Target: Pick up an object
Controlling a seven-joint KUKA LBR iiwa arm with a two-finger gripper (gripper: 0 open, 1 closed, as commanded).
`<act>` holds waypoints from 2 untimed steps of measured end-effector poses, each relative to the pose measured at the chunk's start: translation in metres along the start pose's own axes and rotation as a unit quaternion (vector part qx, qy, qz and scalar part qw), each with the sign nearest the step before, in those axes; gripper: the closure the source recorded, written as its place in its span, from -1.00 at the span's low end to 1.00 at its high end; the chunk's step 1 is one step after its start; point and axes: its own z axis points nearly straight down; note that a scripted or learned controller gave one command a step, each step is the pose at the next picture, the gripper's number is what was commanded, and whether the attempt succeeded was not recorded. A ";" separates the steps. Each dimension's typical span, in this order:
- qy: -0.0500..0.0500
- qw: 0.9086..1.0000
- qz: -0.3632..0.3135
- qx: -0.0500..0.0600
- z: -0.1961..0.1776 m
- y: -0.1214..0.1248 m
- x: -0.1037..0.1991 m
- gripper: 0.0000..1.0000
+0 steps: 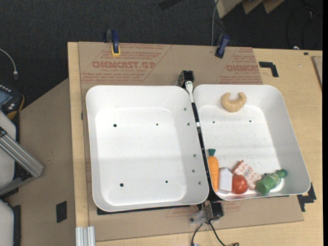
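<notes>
The croissant [233, 101] lies alone at twelve o'clock in the right bin [287, 122]; carrot [213, 166], tomato [239, 184] and bottle [270, 182] crowd six o'clock, where a grab risks pinching neighbours. The claw's state cannot be told.

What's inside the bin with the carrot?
The right bin holds a croissant, carrot, white block, tomato, patterned packet and green bottle. Anything beneath that cluster is hidden.

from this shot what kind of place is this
Probably a robotics lab test bench: two white bins side by side on a clamped board, and toy food, a croissant and a carrot, in the right bin.
</notes>
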 end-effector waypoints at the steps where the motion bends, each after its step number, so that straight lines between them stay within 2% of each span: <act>1: 0.001 1.000 -0.005 -0.002 0.034 0.002 -0.046 1.00; 2: 0.001 1.000 -0.013 -0.009 -0.036 0.002 0.069 1.00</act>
